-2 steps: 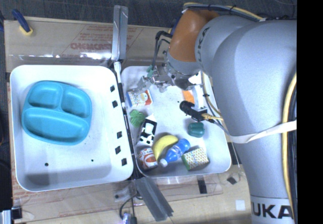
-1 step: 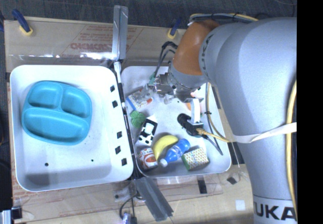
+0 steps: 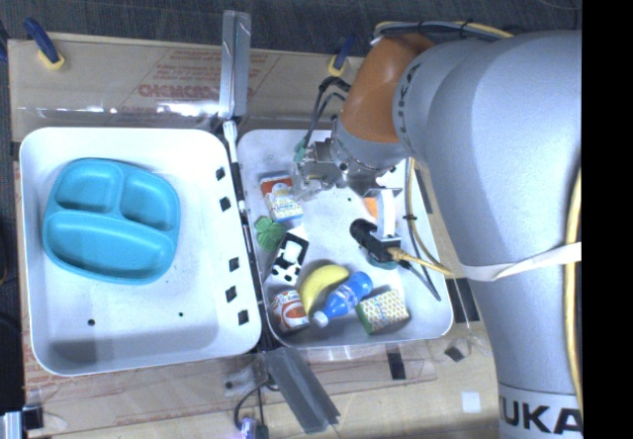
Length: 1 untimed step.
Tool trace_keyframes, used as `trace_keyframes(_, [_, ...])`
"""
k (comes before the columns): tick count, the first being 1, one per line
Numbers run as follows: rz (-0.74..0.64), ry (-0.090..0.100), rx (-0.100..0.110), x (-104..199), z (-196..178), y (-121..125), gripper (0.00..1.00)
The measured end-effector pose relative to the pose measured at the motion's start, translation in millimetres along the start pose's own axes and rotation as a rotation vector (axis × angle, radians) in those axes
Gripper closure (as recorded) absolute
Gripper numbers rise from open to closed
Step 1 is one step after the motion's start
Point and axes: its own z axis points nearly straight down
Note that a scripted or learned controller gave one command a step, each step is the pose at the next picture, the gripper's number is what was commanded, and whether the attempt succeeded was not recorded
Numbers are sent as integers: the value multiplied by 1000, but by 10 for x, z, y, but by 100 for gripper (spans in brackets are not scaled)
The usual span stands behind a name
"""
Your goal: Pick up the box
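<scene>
I see the worktop (image 3: 119, 71) as a brown, cardboard-like surface with faint red print near its far edge. Two shallow white bins sit directly on it, side by side and touching along a grey divider (image 3: 235, 61). The left bin (image 3: 129, 328) takes up the wider share of the surface; the right bin (image 3: 259, 145) lies just beside it, partly covered by the arm. Blue clamps grip the worktop's far edge, one at the left corner (image 3: 45, 43) and one near the middle (image 3: 342, 51).
</scene>
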Motion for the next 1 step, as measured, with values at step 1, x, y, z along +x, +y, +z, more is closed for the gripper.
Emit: trace_keyframes(1, [0,0,0,0,0,0,0])
